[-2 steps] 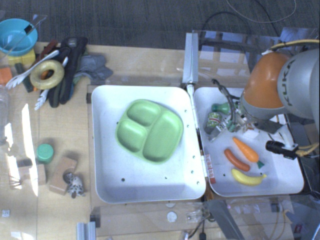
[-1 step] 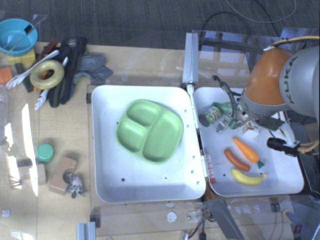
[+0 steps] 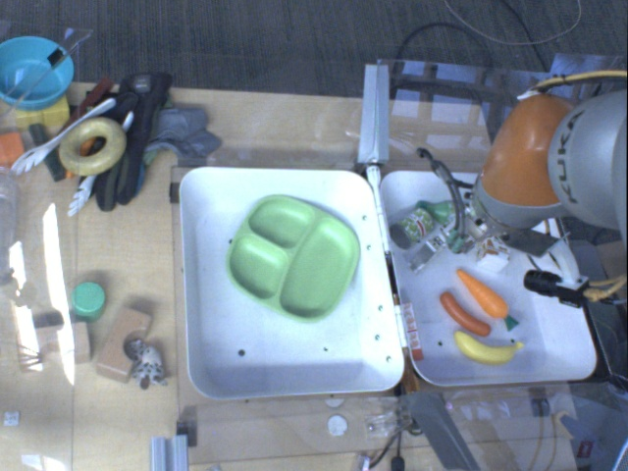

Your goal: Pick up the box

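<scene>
The box point(image 3: 426, 223), with green and red print, lies tilted near the back of the right bin point(image 3: 579, 361), close to its left wall. The gripper point(image 3: 461, 234) reaches down just beside it, partly covering it; how far it is open cannot be told, nor whether it grips the box. In front lie a carrot point(image 3: 482, 293), a sausage point(image 3: 463, 313) and a banana point(image 3: 488, 348). The left bin point(image 3: 206, 361) holds a green divided plate point(image 3: 292, 255). The arm point(image 3: 549, 160) enters from the right.

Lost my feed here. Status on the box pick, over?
Gripper low in right bin, fingers unreadable. Box beside gripper, grasp unconfirmed. Carrot, sausage, banana lie nearer, apart.
</scene>
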You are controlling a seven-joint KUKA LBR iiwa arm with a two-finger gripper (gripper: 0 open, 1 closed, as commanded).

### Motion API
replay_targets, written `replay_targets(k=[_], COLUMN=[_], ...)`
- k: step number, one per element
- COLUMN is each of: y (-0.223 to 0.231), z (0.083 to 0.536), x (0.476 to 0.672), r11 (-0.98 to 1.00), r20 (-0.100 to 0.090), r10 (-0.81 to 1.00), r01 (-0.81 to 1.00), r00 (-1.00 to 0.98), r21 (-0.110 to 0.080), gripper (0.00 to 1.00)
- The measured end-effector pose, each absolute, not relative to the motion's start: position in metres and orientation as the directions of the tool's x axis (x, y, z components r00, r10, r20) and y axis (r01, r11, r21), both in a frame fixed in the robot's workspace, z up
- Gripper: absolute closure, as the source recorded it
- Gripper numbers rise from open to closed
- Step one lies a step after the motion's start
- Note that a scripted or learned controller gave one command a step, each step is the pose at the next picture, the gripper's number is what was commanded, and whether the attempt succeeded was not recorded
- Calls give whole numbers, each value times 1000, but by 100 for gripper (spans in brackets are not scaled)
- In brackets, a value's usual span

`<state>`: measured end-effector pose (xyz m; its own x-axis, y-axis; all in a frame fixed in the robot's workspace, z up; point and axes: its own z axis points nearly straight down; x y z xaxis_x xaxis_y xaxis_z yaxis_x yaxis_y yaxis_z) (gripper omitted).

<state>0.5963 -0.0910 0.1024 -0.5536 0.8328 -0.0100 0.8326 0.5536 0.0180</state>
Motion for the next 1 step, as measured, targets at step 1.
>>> replay_targets(k=[1], y=[-102], z=[87], x=[632], r11=[588], r20=[31], r10=[809], r01=[809], r00=[-587], r21=[-32], gripper=[0])
